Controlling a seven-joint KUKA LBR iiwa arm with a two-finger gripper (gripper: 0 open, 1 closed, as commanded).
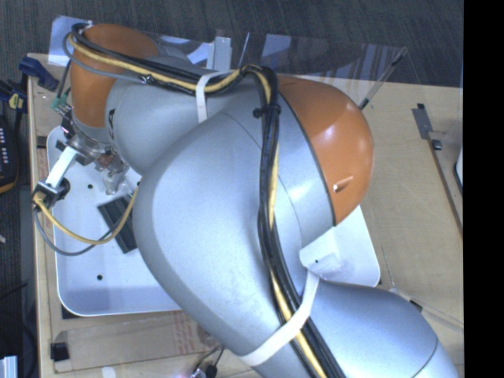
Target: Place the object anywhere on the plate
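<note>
- Fills most of the frame: grey arm (236, 235), reaching from the right edge across the bench (409, 172) towards the left.
- Shows two orange sections: a broad orange band (339, 148) right of centre and an orange wrist housing (102, 61) at upper left.
- Carries a bundle of black and yellow cables (268, 179) along its upper surface, bound by a white strap (201, 93) near the wrist and a second white strap (287, 325) lower down.
- Hangs low over the left bin (87, 290): gripper (120, 225), seen as dark parts below the metal wrist fittings, just beside the arm's grey casing.
- Cannot tell whether the gripper is wide, narrow or holding anything; too much of it is hidden by the arm's own bulk.
- Loops out from the wrist across the left bin's white floor: a thin yellow cable (71, 235).
- Leaves a white corner of the right bin (358, 254) showing below the orange band.
- Cannot tell where the object or the plate lies; the arm covers most of both bins.
- Lies beyond the bench at the top: dark carpet (315, 6), with a clear plastic sheet (339, 57) at the far edge.
</note>
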